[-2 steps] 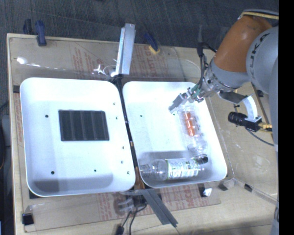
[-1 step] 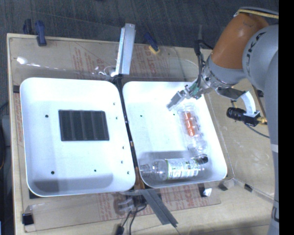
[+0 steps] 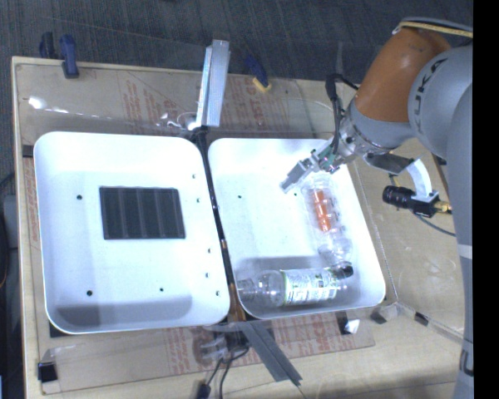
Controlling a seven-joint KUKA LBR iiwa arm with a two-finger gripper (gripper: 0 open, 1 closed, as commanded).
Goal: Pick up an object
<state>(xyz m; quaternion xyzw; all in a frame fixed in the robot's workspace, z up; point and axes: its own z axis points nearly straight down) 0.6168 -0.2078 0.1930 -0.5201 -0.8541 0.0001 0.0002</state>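
1. Camera view, left: the left bin [image 3: 58, 223] holds a dark ribbed panel [image 3: 141, 213].
2. Next, the right bin [image 3: 249, 223] holds a clear bottle [image 3: 293, 286] along its near wall and an orange-filled bottle [image 3: 323, 210] lying lengthwise.
3. Rightmost, the pincer [image 3: 309, 169] hovers just above the orange-filled bottle's top; its state I cannot tell.
4. Best to centre over the bottle's body, straddling its width.

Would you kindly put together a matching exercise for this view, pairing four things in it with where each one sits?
Things:
1. dark ribbed panel
2. bottle with the orange filling
3. clear bottle with the printed label
4. gripper

Places:
A. lying along the near wall of the right bin
B. over the far part of the right bin
C. lying just below the gripper
D. in the left bin

Pairs: 1-D, 2-C, 3-A, 4-B
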